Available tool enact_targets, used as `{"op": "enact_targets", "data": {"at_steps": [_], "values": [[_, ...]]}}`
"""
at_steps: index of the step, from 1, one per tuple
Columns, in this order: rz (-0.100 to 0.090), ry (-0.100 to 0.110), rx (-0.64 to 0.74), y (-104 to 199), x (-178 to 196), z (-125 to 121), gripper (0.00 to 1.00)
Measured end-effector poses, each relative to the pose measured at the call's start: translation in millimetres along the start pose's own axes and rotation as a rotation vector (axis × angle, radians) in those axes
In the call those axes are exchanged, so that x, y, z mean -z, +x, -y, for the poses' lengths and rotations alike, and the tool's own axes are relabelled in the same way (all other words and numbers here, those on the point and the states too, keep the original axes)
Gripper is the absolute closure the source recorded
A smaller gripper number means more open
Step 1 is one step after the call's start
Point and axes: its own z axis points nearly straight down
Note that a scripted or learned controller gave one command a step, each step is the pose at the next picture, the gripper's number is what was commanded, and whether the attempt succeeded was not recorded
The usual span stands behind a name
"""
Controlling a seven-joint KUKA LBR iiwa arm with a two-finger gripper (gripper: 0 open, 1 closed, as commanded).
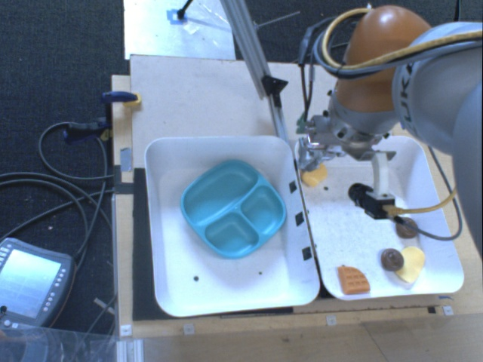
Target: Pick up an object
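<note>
Pale board surface (204, 96), raised over dark carpet. Two shallow white bins sit directly on it, side by side, rims touching: left bin (170, 277), right bin (445, 274). Blue-and-yellow clamp (121, 97) grips the surface's left edge.

Far to the left of my claw (311, 155), dark carpet (53, 59) carries looping black cables (53, 191) and a grey pendant (34, 281). The pale counter (196, 96) lies beneath me; a blue clamp (119, 96) grips its left edge.
</note>
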Motion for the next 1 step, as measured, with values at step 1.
{"op": "enact_targets", "data": {"at_steps": [1], "values": [[0.000, -0.001, -0.001, 51.1, -3.9, 2.1, 1.00]]}}
